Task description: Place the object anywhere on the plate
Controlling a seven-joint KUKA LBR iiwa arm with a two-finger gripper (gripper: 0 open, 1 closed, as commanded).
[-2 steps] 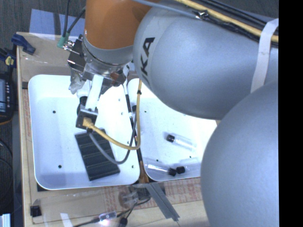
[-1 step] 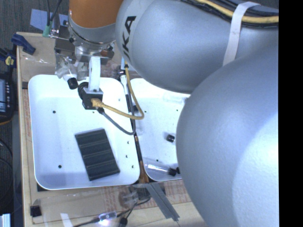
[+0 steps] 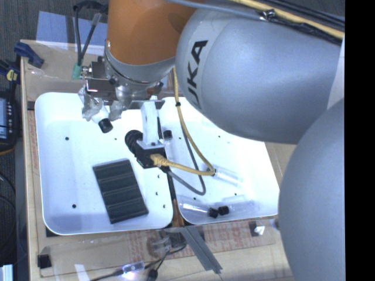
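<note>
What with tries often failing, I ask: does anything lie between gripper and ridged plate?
Only a small black piece right at the gripper's tip, held or not I cannot tell; beyond it, bare bin floor reaches to the ridged plate.

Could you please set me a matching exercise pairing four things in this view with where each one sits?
Things:
1. dark ribbed slab
2. small black pieces
3. pincer
4. blue clamp

Places:
A. in the right bin, by its near rim
B. on the bench, at its far left corner, outside the bins
C. flat on the floor of the left bin, in its near half
D. over the far part of the left bin

Pairs: 1-C, 2-A, 3-D, 4-B
</note>
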